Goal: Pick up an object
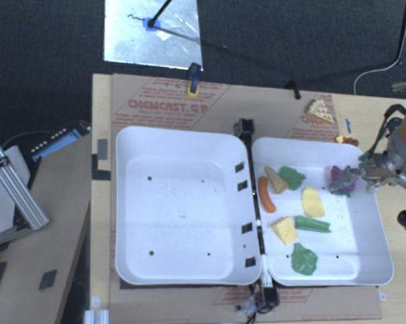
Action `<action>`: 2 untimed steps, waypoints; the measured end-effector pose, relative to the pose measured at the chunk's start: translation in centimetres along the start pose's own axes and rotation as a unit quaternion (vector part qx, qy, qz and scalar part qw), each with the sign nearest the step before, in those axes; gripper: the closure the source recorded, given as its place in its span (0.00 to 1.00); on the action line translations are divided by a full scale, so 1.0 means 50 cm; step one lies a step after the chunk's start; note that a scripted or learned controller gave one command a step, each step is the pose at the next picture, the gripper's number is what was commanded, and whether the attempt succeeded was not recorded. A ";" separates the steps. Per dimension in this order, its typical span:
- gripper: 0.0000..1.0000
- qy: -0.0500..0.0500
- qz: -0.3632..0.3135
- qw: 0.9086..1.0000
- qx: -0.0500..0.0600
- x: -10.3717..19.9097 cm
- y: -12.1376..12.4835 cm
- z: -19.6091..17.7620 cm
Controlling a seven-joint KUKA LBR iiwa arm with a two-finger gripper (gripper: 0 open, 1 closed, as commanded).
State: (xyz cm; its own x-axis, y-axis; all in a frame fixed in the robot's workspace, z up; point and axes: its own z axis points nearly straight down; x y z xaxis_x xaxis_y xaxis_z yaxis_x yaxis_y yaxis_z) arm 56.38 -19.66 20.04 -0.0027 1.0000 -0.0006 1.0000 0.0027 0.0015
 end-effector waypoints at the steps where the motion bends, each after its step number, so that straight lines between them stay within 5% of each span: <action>1: 1.00 0.000 -0.002 1.000 -0.001 0.000 0.002 -0.022; 2: 1.00 0.002 0.002 1.000 0.004 0.053 -0.163 0.243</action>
State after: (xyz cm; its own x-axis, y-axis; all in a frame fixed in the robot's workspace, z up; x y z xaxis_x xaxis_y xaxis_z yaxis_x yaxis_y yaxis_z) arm 48.26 -17.03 7.86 0.0011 1.0000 0.0039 1.0000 -0.0011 -0.0070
